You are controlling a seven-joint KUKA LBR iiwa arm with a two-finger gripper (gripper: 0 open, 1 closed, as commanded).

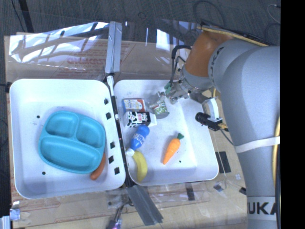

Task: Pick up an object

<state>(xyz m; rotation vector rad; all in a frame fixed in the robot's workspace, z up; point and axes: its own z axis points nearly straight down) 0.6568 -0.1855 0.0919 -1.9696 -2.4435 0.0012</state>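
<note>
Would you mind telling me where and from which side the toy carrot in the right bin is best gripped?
Grip the orange plastic toy carrot across its thick middle, coming straight down from above. It lies flat and apart from its neighbours, so jaws set across its slanted length have free bin floor on both sides.

Bulky grey arm, orange band, black cables, seemingly "UKA" lettering.

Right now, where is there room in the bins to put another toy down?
Right bin: bare floor right of the carrot, toward the near corner. Left bin: a strip above the blue tray. It is crowded by the divider: cartons, bottle, banana.
</note>
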